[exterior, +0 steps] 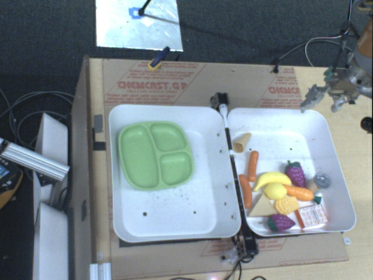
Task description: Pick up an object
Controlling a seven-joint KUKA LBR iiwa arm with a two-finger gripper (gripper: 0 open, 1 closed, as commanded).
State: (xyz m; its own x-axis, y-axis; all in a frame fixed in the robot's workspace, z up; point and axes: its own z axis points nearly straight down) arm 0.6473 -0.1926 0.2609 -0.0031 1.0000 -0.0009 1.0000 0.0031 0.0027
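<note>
Gripper [324, 98] hung past the right bin's [333, 137] far rim, jaws spread, nothing between them. Toy food lay heaped in that bin's near half: banana [271, 180] mid-heap, grapes [295, 172] just right of it, carrot [252, 164] just left. Banana looked like light, stiff, slick plastic; best pinched across its middle, probably.

Green divided plate [155, 154] in left bin [134, 220]. Right bin [335, 174] holds toy food clustered toward near edge: banana [269, 181] at centre, carrot [301, 192] right of banana, purple grapes [295, 172] beyond carrot, corn [287, 205] below banana. End effector [326, 96] above right bin's far right corner, fingers apparently spread, nothing between.
</note>
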